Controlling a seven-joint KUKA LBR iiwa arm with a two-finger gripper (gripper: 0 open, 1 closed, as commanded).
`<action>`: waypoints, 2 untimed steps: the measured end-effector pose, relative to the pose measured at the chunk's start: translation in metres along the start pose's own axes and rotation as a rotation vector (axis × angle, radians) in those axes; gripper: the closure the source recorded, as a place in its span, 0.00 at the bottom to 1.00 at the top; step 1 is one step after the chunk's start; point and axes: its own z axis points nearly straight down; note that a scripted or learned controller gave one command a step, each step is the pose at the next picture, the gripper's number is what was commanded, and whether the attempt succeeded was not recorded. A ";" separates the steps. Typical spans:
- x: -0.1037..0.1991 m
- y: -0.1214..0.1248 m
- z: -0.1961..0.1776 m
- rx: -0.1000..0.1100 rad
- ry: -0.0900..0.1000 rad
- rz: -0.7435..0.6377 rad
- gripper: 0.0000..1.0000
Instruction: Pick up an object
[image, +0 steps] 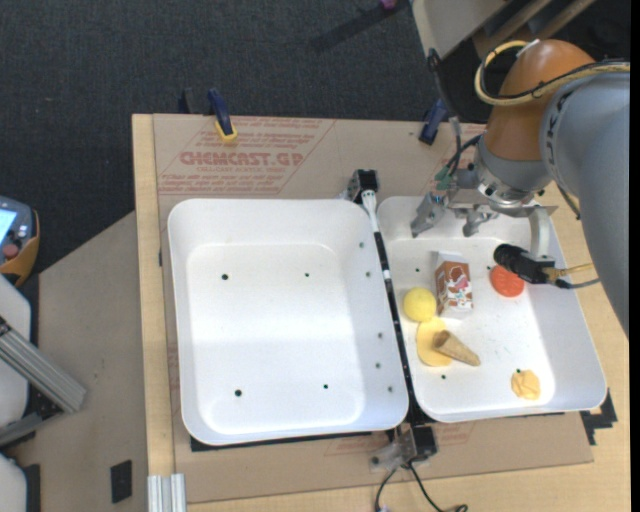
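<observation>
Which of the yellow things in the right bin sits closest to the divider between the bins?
The round yellow ball, just left of the brown-and-white carton. The other yellow pieces lie farther right.

looks like a robotics lab setup, not a home or kitchen. the desk (250, 160) is topped with a brown board printed with "chemcast gp", held down by blue clamps (222, 115) along the far edge. two shallow white bins (270, 310) sit side by side on it, cables trail off the front, dark carpet all around, and a grey industrial arm (590, 110) with an orange band reaches in.
</observation>
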 end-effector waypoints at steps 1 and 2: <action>-0.033 -0.023 0.045 0.004 -0.003 0.010 0.00; -0.031 -0.021 0.032 -0.003 -0.004 0.008 1.00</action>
